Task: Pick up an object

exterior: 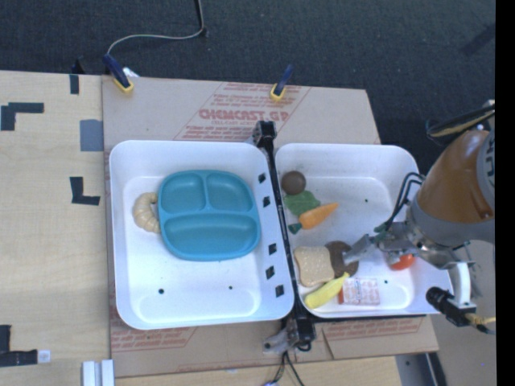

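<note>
Since the task is just "pick up an object", the target is whatever's closest, and the gripper (360,248) is down in the right bin (346,149), near its front half. Honestly can't tell if it's apart or together from this angle, and nothing is visibly held in it.

Closest stuff: a dark brown lump (336,252) right at the gripper's tip (could be touching, hard to say), a bread slice (312,265) just beside that, then a banana (326,291) and a small packet (360,291) along the front wall. A carrot (319,213) and a brown ball (293,182) sit further back by the divider.

My read is that this is the reach/grasp step, with no lift yet. Next move needs the gripper centred over one item, probably the lump or the bread, then a clean close before going up. Things are crowded there, so it could easily nudge a neighbour instead.
</note>
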Robot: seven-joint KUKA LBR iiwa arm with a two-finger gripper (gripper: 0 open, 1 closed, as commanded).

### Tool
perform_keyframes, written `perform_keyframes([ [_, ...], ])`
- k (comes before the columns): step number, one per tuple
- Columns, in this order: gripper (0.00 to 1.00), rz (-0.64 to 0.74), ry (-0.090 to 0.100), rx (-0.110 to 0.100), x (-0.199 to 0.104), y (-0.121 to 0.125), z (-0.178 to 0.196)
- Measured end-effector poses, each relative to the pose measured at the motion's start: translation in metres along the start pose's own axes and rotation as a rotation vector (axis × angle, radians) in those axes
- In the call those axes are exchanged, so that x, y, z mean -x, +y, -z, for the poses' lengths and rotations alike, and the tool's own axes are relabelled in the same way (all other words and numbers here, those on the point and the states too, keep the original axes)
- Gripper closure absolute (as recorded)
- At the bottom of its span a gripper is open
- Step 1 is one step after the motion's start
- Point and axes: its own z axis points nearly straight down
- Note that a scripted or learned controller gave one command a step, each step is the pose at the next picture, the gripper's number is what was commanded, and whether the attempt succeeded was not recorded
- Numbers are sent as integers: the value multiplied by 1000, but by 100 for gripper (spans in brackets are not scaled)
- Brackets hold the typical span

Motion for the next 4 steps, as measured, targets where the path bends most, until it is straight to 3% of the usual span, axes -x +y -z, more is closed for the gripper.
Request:
perform_keyframes([
  [1,0,-3,-6,11,-65,3,-37],
  [2,100,-3,-4,12,-65,4,-27],
  [3,0,-3,-4,11,-65,4,-27],
  [4,0,0,-2,2,-69,59,-22],
])
